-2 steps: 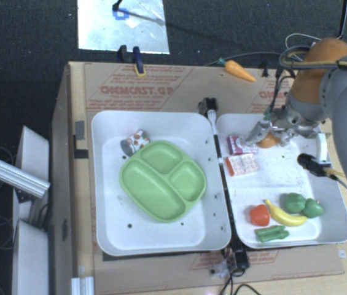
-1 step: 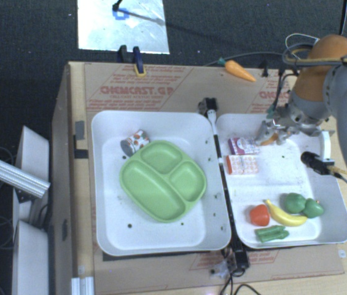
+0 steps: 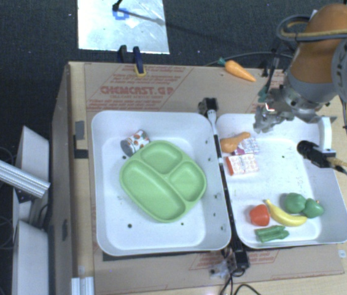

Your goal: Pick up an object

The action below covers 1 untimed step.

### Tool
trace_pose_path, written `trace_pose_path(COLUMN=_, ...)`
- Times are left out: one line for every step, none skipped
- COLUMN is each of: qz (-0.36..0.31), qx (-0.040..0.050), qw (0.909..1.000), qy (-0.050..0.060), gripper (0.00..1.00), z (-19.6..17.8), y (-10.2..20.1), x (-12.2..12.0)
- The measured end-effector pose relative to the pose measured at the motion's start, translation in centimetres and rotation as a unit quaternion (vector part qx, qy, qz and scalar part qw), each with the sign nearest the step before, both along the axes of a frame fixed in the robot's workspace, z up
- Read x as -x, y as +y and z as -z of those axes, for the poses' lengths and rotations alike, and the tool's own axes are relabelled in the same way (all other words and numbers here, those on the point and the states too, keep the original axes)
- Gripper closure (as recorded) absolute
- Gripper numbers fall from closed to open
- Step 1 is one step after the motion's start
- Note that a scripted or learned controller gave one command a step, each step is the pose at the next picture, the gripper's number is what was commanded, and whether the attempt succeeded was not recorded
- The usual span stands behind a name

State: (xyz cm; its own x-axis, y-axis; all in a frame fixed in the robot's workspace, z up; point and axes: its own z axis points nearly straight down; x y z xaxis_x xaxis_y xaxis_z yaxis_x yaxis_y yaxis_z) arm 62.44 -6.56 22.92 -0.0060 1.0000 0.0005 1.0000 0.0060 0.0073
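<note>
From my remote seat I saw the arm (image 3: 320, 54) reach in from the right, its orange band high and its wrist bent down. The gripper (image 3: 264, 123) hung over the far left corner of the right bin (image 3: 336, 226). I could not tell whether it was open or closed, and I saw nothing held in it.

The nearest thing was an orange piece (image 3: 234, 142), smooth and tapered, lying just beside the gripper near the bin's left wall. A red-and-white packet (image 3: 242, 164) touched it on the near side; its print was too small to read. Toward the near edge lay a curved yellow banana (image 3: 284, 216), a round red fruit (image 3: 259, 214), a knobbly green vegetable (image 3: 302, 204) and a green pod (image 3: 271, 233), all glossy like plastic.

The left bin (image 3: 109, 238) held a green plate (image 3: 161, 180) with three compartments and a small spotted can (image 3: 135, 143) on its side. The cardboard (image 3: 161, 82) under the bins read "CHEMCAST GP" in red. A carrot (image 3: 239, 70) lay on it, outside the bins.
</note>
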Motion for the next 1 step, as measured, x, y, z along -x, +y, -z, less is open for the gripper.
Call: trace_pose_path(qz=0.001, qx=0.0004, qw=1.0000, qy=0.002, gripper=0.00, z=0.18, y=-0.11, x=0.11)
